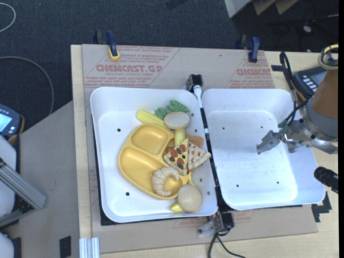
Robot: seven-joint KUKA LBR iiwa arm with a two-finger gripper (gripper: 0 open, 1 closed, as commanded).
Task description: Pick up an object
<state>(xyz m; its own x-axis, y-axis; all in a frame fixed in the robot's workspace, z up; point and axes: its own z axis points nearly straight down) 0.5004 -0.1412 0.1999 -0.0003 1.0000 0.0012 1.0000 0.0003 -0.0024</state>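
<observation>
Camera view, gripper (267, 143) over right bin (252, 192)

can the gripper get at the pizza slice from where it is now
Probably yes. The gripper hangs over the right bin, and the pizza slice lies uncovered on top in the left bin, though toys crowd it.

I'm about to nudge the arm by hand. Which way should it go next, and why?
Probably toward the left bin. The gripper sits over the right bin, while the toy food, such as the pizza slice and shrimp, lies piled on the yellow tray in the left one.
</observation>
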